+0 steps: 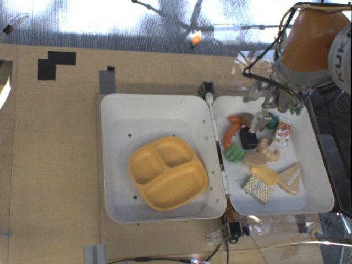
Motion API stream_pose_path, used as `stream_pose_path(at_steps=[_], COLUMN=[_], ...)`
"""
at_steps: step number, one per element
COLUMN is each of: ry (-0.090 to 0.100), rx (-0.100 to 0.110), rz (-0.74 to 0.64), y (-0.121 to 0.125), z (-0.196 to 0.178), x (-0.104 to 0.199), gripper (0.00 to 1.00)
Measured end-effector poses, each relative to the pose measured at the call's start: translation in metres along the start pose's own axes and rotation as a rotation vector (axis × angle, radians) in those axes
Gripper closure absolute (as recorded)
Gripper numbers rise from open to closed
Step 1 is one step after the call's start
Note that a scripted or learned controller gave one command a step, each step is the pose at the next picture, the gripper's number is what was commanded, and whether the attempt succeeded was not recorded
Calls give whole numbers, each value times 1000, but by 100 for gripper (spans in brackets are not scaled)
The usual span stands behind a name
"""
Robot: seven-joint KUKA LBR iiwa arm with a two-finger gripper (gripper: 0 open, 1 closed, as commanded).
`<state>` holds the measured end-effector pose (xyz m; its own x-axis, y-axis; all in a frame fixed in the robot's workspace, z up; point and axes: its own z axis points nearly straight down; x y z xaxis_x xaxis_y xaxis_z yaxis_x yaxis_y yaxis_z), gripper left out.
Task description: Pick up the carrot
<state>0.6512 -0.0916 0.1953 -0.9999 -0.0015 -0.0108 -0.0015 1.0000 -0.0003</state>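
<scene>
The carrot (230, 133) is found in the right-hand bin, right of the frame's centre, near that bin's left wall. It is a toy of orange colour with a bushy green top. It is laid flat on the bin floor, its length running nearly up and down the frame, the orange end uppermost and the green top at the lower end.

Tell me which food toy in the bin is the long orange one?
The carrot, at the right bin's left side. It is long and orange-red; the others are tan, green or checked.
</scene>
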Motion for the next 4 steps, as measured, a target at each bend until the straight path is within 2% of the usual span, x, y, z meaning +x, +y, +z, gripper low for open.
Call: stream_pose_path(at_steps=[1,2,3,4], ry=[8,-6,-10,-5], rx=[-2,4,3,0], rz=[-88,-377,-302,-118], y=[9,-37,-64,-103], z=[46,103,103,104], x=[73,101,139,133], gripper=[0,0,0,0])
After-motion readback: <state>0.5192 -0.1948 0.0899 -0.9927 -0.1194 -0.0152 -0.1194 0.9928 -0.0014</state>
